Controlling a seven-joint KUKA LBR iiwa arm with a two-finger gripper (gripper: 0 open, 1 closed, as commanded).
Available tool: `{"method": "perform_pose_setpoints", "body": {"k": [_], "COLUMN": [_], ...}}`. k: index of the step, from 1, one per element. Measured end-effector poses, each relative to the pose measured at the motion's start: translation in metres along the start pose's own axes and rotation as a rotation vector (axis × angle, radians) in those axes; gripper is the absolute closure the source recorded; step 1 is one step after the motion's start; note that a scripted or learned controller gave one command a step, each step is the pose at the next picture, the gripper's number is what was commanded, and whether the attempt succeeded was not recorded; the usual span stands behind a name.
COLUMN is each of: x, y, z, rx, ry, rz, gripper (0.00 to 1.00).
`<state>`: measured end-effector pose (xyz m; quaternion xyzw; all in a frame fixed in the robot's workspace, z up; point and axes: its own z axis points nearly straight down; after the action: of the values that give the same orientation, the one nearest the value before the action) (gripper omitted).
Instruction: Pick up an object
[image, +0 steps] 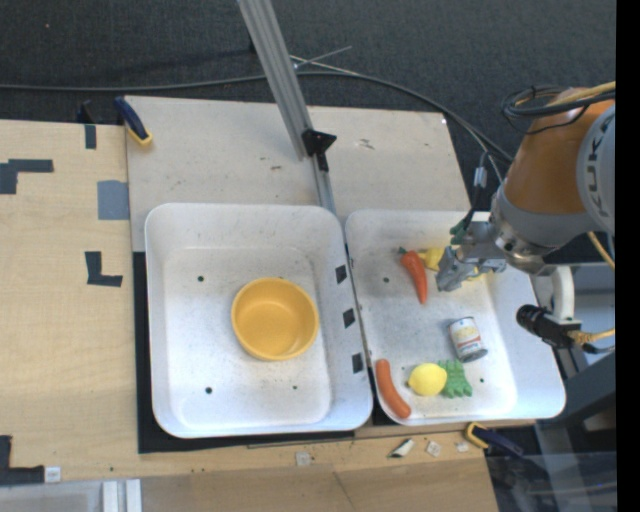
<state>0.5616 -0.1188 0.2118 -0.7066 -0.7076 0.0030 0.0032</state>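
My gripper hangs low over the upper part of the right bin, reaching in from the right. An orange carrot lies just to its left, and a small yellow object sits partly hidden at the gripper's upper left. Nearer the front of the same bin are a small tin can, a yellow lemon touching a green leafy toy, and an orange-red sausage along the left wall. The left bin holds a yellow bowl.
A slanted metal pole crosses the bench behind the bins down to the divide between them. A yellow-handled clamp lies at the back left. Small scraps lie on the bench in front of the right bin.
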Motion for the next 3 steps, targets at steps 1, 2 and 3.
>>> {"method": "perform_pose_setpoints", "body": {"k": [1, 2, 3], "x": [0.007, 0.018, 0.017], "y": [-0.007, -0.011, -0.011], "z": [0.05, 0.109, 0.096], "rx": [0.001, 0.003, 0.003], "ry": [0.0, 0.001, 0.003], "rz": [0.0, 0.001, 0.001], "gripper": [0.0, 0.0, 1.0]}}
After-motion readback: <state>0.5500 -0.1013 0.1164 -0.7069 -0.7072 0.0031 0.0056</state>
